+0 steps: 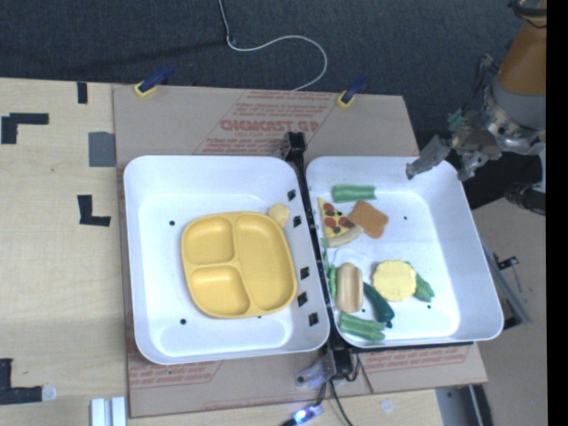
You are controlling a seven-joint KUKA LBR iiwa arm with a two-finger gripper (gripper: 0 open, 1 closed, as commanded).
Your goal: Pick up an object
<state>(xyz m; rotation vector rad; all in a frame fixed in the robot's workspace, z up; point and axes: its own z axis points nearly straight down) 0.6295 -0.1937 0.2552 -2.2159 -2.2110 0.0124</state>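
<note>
On the bench, shallow white plastic left bin [146,238] held a yellow three-compartment plastic tray [238,263], likely the drop spot. Shallow white plastic right bin [461,238] held the pick candidates, bunched near the divider: round yellow toy food piece [393,280], orange-brown toy wedge [368,218], green toy pod [353,191]. Two-finger gripper [441,165] hung at the right bin's far corner, fingers spread, empty, well apart from all three.

This is a robotics lab test bench, not a home. Two white bins [142,264] sit on a cardboard sheet [257,122] clamped by blue-and-yellow clips [153,81], with a white cable [275,43] trailing over dark carpet behind the cardboard and toy food [394,280] staged inside.
</note>
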